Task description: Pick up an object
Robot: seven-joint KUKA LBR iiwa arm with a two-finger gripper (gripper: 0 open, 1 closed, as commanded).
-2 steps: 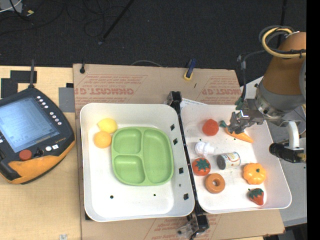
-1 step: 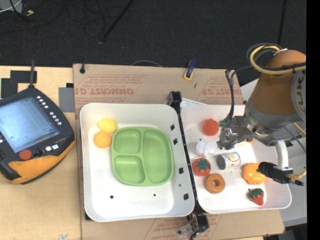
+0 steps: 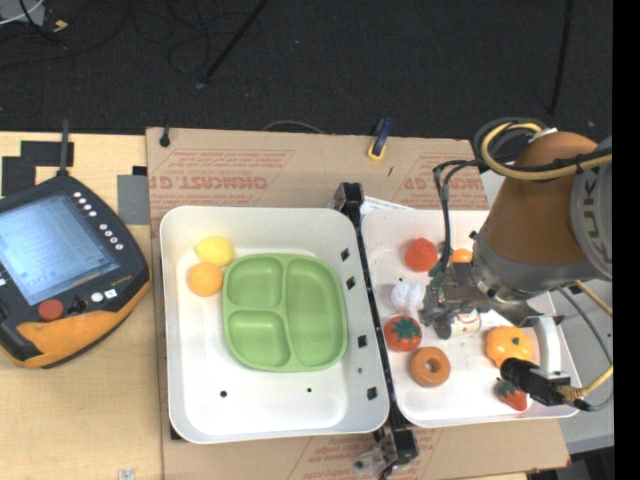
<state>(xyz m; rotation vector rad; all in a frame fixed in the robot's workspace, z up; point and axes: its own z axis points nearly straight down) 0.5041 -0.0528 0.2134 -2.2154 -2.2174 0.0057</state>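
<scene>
Counter [image 3: 80, 408] stock, listed for you from left to right.

Left bin [image 3: 262, 398]: you have a green divided tray [image 3: 284, 311] lying flat near the middle, with a lemon [image 3: 213, 250] and an orange [image 3: 205, 280] just beside its left edge, the lemon above the orange and the two touching.

Right bin [image 3: 455, 413]: you have a red tomato [image 3: 421, 255] toward the top, a small white object [image 3: 404, 295] below it, a red strawberry [image 3: 403, 333] with a green cap lower down, a brown doughnut [image 3: 431, 366] to its lower right, an orange pumpkin-like piece [image 3: 510, 346] near the right side, and a small red item [image 3: 512, 396] at the lower right, partly hidden by a black part.

Arm [image 3: 540, 213]: it reaches in from the right over the right bin. Its end effector [image 3: 447, 308] sits low among the items, between the white object and the orange piece, just above the doughnut. You cannot tell from this angle whether it is wide, narrow or holding anything; dark hardware blocks it.

Off the bins: a control tablet [image 3: 62, 268] rests on the counter at far left.
</scene>
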